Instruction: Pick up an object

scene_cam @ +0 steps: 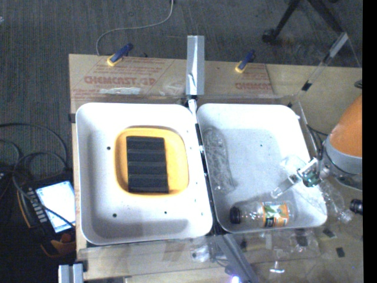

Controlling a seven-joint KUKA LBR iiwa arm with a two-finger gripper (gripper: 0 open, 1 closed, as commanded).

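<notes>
The desk holds two white bins side by side. The left bin has a flat yellow pad with a black ribbed block in its middle. The right bin has a clear crinkly bag lying near its left wall and a small bottle lying on its side near the front wall, dark cap to the left. The grey arm with the orange band comes in over the right edge of the right bin. The claw sits low inside that bin, just above and to the right of the bottle, and it looks see-through and blurry, so I cannot tell how it is set or if it has hold of anything. The bottle is the closest thing to pick. It is round and lies flat, so I think it may roll away when pushed. It is also tight against the front wall, so the claw may bump the wall first. The clear bag is thin and floppy and might slip out.
</notes>
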